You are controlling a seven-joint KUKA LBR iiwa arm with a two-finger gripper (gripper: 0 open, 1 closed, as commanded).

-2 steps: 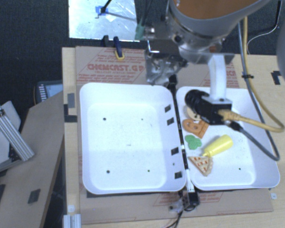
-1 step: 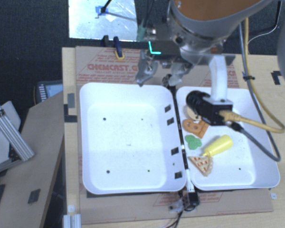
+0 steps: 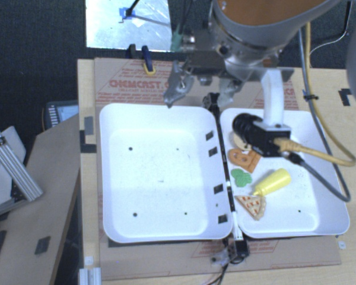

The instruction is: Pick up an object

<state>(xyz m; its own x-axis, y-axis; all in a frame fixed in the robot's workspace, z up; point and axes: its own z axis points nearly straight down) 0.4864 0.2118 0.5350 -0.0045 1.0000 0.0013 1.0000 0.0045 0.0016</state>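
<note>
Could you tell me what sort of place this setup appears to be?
Probably a robotics lab bench for pick-up trials. A robot arm hangs over two white bins on a cardboard-topped bench, and the right one holds toy food such as a yellow bottle and a pizza slice.

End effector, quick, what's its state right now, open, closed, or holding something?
End effector: open, nothing between its fingers, raised over the far rim of the left bin.
</note>
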